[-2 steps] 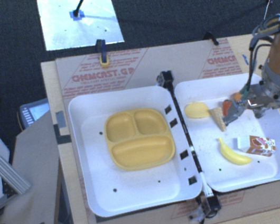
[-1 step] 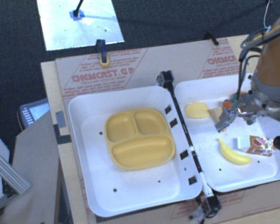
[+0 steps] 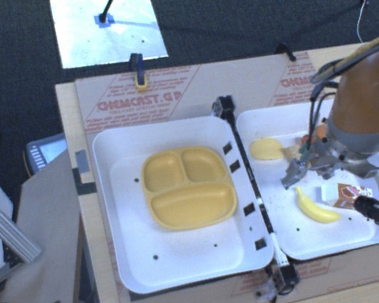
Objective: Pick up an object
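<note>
End effector (image 3: 296, 173) low inside the right bin (image 3: 289, 242); whether it is apart or together cannot be told. Banana (image 3: 316, 209) lies just below it, yellow disc (image 3: 267, 149) just above-left, brown packet (image 3: 349, 193) to its right.

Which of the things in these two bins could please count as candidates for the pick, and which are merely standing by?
For the job:
gripper, low over the right bin
banana
pale yellow round piece
brown packet

Lying about:
yellow divided tray in the left bin
yellow clamp on the board
</note>
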Robot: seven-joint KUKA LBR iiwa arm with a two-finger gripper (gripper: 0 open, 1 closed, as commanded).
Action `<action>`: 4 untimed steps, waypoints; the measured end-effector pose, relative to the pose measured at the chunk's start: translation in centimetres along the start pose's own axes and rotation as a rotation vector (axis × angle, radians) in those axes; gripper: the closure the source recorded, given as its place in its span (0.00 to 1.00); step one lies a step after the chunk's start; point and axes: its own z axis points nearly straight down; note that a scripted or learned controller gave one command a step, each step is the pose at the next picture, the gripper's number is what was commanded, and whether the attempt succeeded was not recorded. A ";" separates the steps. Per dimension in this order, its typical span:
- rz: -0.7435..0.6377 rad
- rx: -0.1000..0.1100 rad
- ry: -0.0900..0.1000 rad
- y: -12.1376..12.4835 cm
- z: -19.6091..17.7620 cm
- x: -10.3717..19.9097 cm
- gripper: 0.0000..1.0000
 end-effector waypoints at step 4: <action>-0.003 -0.009 -0.002 1.3 -6.8 -1.6 1.00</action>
